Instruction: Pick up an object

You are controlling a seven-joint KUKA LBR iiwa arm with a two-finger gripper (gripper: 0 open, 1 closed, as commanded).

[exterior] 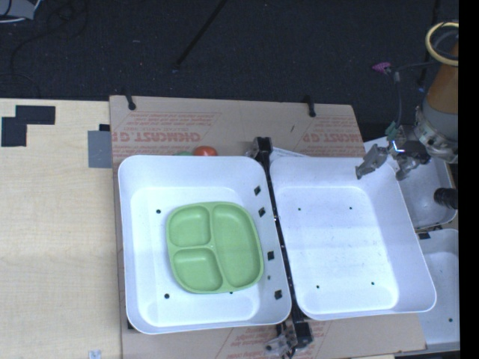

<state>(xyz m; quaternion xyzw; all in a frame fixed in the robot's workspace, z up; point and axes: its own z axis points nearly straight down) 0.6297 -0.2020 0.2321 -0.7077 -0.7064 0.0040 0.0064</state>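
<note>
Green divided plate lying flat in left bin, roughly centred, 3 compartments, 2 small on its left side and 1 long on its right. Looks like thin moulded plastic: probably light, stiff, smooth and a bit slippery, not fragile. Flat on bin floor, so no way under it; best hold likely on raised outer rim or on a divider ridge between compartments, 1 finger each side, closing straight down. Could skid or tip up if pinched off-centre. Right bin bare white, just a few dark dots on floor. Small red-orange object peeking over back wall of left bin, mostly hidden, can't tell what. Pincer up at far right corner of right bin, above rim, well apart from plate; fingers look spread, nothing between them. Arm coming in from right edge. Cardboard sheet under both bins on counter. Pick not yet started.
</note>
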